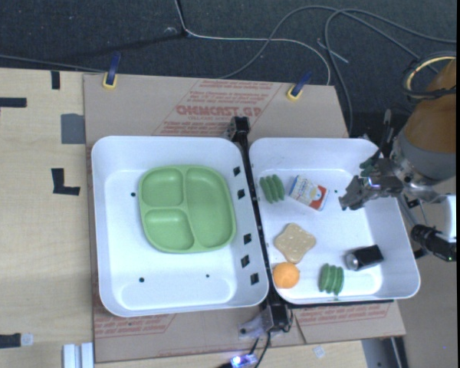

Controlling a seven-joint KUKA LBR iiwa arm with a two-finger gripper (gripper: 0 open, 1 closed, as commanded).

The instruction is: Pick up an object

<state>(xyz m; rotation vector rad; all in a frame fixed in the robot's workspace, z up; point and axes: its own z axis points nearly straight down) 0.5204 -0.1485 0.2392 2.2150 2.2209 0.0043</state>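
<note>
- Well, the desk (31, 228) is pale wood with black tape marks, and a brown cardboard sheet (215, 102) lies on it under the bins. Red printing runs across the sheet, but from this angle I cannot read it properly.
- Left bin (111, 282), white and shallow, holds a light green divided plate (187, 208) with three compartments.
- Right bin (391, 282) sits hard against the left one, with a line of black clips (245, 205) along the seam.
- At the right edge stands the arm (433, 129), grey with an orange band, partly cut off by the frame.
- Its end effector (354, 195) hangs over the upper right part of the right bin. It is dark and blurred, so I cannot tell whether it is apart or together, and I see nothing between its tips.
- Nearest to it is a small white carton (307, 192) with red on one end, just to its left; any label is too small to read.
- A tan slice of bread (294, 241) lies near the bin's middle, below the carton.
- One green ribbed vegetable (272, 188) lies left of the carton, near the seam.
- Another green ribbed vegetable (331, 279) lies near the front wall.
- A black cylinder with a silvery end (363, 257) lies below the end effector, well apart from it.
- An orange ball (286, 275) sits in the front left corner, just beside the bread.
- Yellow clamps (110, 78) pin the sheet's far edge, and grey cables (307, 21) trail over the dark floor behind.
</note>
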